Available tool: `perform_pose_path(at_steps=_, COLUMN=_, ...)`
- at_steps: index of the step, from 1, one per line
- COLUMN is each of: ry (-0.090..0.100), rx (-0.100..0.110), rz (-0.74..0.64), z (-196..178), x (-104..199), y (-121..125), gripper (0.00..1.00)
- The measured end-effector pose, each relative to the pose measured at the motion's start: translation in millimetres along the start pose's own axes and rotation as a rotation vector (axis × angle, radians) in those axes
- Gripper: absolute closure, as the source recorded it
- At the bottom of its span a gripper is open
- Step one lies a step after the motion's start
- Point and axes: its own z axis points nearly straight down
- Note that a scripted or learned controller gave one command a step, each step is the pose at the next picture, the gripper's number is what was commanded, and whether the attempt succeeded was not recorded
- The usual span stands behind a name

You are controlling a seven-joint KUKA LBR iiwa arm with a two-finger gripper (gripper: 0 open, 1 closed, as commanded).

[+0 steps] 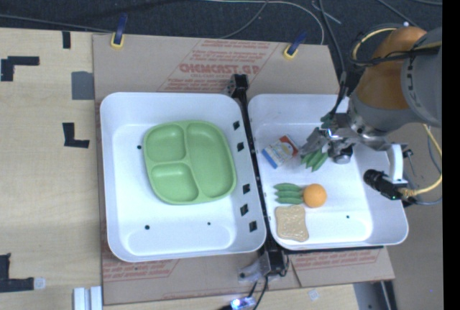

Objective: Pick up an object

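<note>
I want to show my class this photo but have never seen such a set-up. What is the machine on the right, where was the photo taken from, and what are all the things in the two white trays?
The photo comes from one camera fixed above the bench, looking down at a slant. The grey and orange machine is a robot arm reaching in from the right; its gripper hangs low over the right tray, touching or just above a green pea pod. I cannot tell if it holds it. That tray also has a small packet, a second pea pod, an orange ball and a slice of toast. The left tray holds a green divided plate.
</note>
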Motion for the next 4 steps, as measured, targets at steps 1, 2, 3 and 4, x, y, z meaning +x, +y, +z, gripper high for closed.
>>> perform_pose_path(at_steps=1, ry=-0.001, rx=-0.003, rz=0.0, z=-56.1, x=-8.0, y=7.6, gripper=1.0)
perform_pose_path(at_steps=2, ry=0.001, rx=0.003, rz=0.0, z=-62.2, x=-7.7, y=7.8, gripper=1.0)
perform_pose_path(at_steps=3, ry=0.002, rx=0.005, rz=-0.004, z=-54.3, x=45.2, y=-2.0, gripper=1.0)
perform_pose_path(at_steps=4, ry=0.003, rx=0.003, rz=-0.006, z=-64.4, x=104.4, y=0.0, gripper=1.0)
